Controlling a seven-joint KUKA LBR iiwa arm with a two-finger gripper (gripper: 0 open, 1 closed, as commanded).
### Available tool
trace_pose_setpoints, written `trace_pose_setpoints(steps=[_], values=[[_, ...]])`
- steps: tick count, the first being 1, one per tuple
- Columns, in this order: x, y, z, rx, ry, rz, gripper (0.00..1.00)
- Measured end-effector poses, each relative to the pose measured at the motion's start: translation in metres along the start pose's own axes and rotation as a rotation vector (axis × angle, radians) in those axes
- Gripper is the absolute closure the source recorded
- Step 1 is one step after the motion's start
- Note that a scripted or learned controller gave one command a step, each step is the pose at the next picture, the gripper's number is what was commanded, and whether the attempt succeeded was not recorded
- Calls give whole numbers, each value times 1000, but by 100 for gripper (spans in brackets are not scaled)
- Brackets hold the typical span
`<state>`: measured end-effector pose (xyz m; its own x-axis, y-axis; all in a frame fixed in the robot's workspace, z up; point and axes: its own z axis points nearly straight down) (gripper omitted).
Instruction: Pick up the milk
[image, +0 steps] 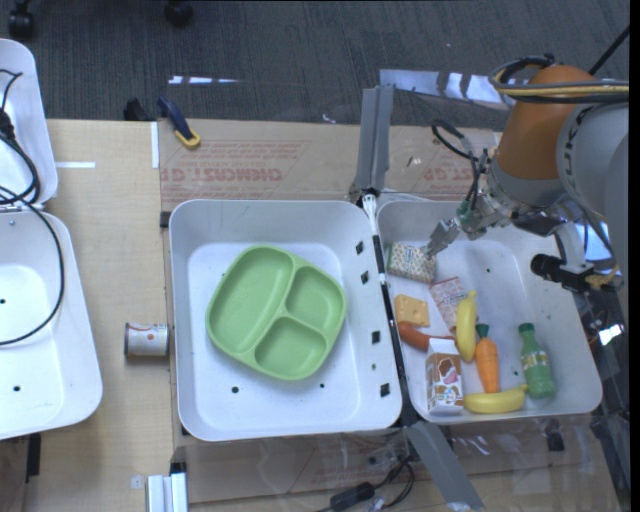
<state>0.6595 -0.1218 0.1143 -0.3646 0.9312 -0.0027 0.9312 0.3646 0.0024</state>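
Nearest the lens, the milk (445, 384) is lying at the near edge of the right bin (566, 398), a small carton with a red and white face, pressed against the bin's left wall. A banana (495, 401) is sitting just beside its lower right, and a carrot (486, 364) is standing just to its right; both are crowding the side a descent would need. A second banana (466, 324) is lying just above the carton.

The tool (441, 240) is hanging at the far end of the same bin, well apart from the milk, over a speckled packet (411, 261); whether it is released or clenched I cannot tell. Probably it is sitting there because the program is aiming at the wrong item.

A green bottle (537, 362) is standing near the right wall. In the left bin (190, 300) a green divided plate (278, 312) is resting. A small can (147, 340) is lying on the desk (110, 200).
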Motion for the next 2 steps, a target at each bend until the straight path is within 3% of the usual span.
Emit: trace_pose_setpoints(steps=[1,2], values=[[-1,0,-11,-3,-3,3,100],[109,39,-78,1,1,-132,100]])
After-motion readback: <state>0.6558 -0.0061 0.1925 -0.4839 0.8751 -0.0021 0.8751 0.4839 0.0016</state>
